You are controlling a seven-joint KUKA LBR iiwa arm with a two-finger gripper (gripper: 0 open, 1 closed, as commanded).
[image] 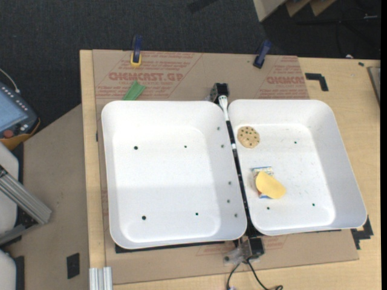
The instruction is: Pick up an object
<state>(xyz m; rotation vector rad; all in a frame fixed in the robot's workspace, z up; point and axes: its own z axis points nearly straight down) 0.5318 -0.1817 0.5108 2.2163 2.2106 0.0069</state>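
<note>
Objects number two, one cookie [248, 136] and one yellow piece [268, 186], both in the right bin [338, 138].

A single fixed camera looks down from above the tabletop [181, 65], tilted at a slant, not straight overhead. It sits far enough back to take in both shallow white bins whole: the left bin [121, 116] and the right bin [329, 125] lie side by side across the middle of the frame. The brown board beneath them shows on all sides, edged by two blue clamps [136, 48] at the far end. Dark floor [60, 17] fills the top of the frame, beyond the tabletop's far edge.
</note>
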